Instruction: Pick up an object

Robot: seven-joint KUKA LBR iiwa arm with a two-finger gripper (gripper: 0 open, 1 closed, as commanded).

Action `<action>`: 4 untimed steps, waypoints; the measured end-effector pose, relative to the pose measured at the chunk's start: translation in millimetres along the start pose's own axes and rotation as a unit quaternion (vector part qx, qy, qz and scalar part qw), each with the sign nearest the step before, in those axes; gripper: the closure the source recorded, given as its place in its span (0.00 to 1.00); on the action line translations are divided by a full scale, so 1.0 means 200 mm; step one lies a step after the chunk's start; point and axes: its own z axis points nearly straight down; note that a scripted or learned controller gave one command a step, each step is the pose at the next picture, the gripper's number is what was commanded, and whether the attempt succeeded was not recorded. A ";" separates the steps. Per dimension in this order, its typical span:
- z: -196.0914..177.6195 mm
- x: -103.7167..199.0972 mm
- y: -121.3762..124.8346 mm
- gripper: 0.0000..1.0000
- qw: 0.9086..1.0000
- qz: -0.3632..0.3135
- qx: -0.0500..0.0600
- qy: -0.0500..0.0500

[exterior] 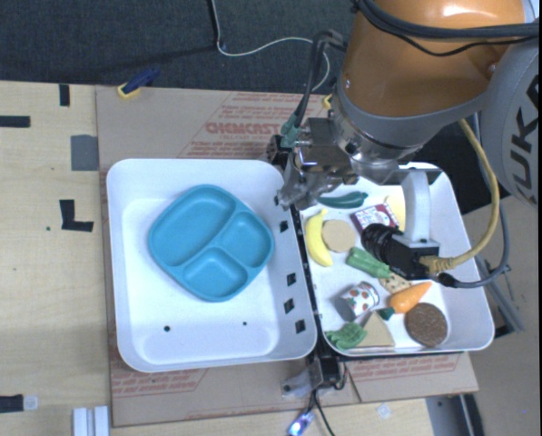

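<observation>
Your stock, largest first. The arm (434, 53), grey with an orange band, reaches in from the right and hangs over the back of the right bin.

The counter (34, 243) carries two shallow white bins side by side. The left bin (130, 334) holds one blue divided plate (211, 242), lying flat near its middle. The right bin (470, 334) holds the small goods in a loose cluster.

The hand (318, 178) sits low at the back left corner of the right bin, just above the wall between the bins; you cannot tell its state, as the wrist hides it.

Small goods, right bin:
- yellow banana (317, 241), by the left wall
- brown round cookie (427, 323), front right
- orange carrot (407, 296), just behind the cookie
- green pod (370, 264), mid-bin
</observation>
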 end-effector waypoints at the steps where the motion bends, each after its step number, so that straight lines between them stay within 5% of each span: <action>1: 0.38 -0.33 -0.01 1.00 1.000 0.009 0.008 -0.003; 2: 1.06 -0.79 -0.03 1.00 1.000 0.011 0.012 -0.003; 3: 0.97 -0.76 -0.02 1.00 1.000 0.005 0.006 -0.001; 4: 1.11 -0.59 -0.02 1.00 1.000 0.004 0.006 -0.001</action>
